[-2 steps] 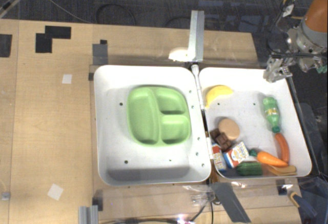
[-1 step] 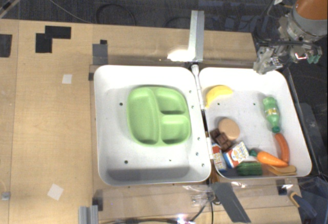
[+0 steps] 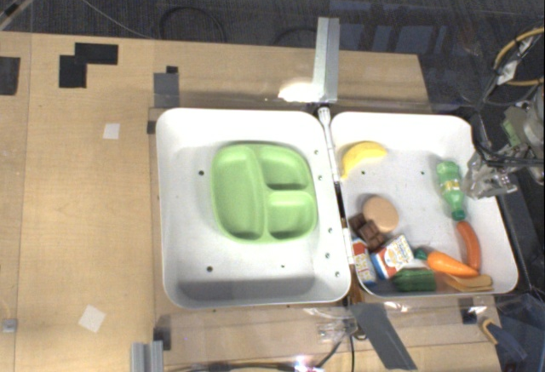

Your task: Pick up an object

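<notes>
The right bin (image 3: 409, 134) holds a yellow banana-shaped piece (image 3: 364, 156), a green bottle (image 3: 449, 187), a tan round bun (image 3: 381, 213) and a brown chocolate piece (image 3: 368, 231). Along its near edge lie a small carton (image 3: 393, 255), a dark green item (image 3: 415, 279), a carrot (image 3: 450, 263) and an orange-red sausage (image 3: 469, 244). My gripper (image 3: 490, 180) hangs over the bin's right rim, just right of the green bottle, with nothing visibly held.
The left bin (image 3: 183, 191) holds a light green divided plate (image 3: 262, 191). A metal post (image 3: 327, 60) stands behind the seam between the bins. Cables (image 3: 515, 64) hang near the arm at the right edge.
</notes>
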Motion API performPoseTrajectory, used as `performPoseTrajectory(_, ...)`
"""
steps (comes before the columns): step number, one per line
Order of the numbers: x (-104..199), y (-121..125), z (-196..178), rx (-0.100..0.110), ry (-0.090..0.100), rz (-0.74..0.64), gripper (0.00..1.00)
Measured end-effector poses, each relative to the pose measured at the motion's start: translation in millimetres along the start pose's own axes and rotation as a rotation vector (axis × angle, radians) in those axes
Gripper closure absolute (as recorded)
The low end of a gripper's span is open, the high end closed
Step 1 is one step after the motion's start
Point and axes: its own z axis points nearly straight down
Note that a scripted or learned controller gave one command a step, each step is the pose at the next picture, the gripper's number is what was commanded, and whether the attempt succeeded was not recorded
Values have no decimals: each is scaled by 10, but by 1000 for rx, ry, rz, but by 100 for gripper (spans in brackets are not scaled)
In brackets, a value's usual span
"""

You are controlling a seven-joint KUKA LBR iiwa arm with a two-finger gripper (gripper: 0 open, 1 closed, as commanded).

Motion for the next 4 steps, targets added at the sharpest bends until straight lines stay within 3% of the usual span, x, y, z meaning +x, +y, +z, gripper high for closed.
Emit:
performPoseTrajectory(1,-943,-295,92,-4,-1,-83,100)
performPoseTrajectory(2,-1414,159,39,-5,-5,-156,100)
performPoseTrajectory(3,-853,6,138,-3,-2,-574,100)
performPoseTrajectory(4,-206,-170,281,-4,0,-734,100)
